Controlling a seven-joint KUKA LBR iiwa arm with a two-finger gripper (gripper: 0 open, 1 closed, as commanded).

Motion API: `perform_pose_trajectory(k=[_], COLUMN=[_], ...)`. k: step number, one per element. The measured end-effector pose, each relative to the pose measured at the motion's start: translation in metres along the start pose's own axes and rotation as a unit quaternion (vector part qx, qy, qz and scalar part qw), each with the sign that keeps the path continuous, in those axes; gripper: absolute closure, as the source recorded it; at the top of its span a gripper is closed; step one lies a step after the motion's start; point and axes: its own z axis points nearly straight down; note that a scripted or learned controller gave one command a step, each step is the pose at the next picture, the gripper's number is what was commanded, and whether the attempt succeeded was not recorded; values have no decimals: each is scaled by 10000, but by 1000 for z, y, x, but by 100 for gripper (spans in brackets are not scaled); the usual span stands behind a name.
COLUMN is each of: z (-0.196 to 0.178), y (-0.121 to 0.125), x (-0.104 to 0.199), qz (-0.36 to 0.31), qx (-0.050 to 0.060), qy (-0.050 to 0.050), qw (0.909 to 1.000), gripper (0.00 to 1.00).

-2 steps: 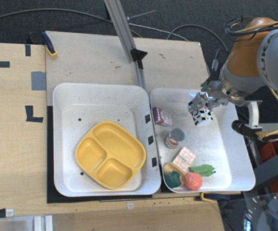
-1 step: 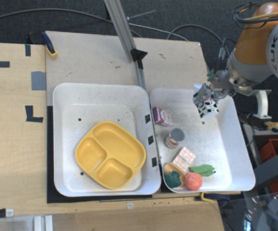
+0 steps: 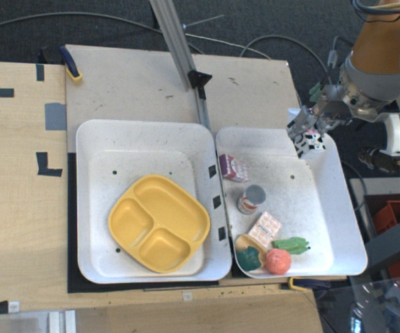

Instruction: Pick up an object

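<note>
Peach-red ball (image 3: 277, 261) hugs near rim; claw (image 3: 306, 136), grip unclear, over far corner.

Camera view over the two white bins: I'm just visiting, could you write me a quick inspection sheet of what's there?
Surface: wooden bench bearing left bin and right bin.
Job's things: right bin holds small carton, can, wafer pack, green item, red ball, teal item.
Clutter: yellow divided tray in left bin.
Grippers: gripper above right bin's far corner.
Cables: black cables on floor.
Surroundings: metal pole, dark carpet.
</note>
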Motion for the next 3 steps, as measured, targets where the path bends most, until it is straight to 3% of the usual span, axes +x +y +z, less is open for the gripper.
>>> perform_pose_trajectory(k=[3], z=[40], y=[-16], x=[173], qz=[-27], qx=[40], qy=[12], qw=[10000], gripper=[100])
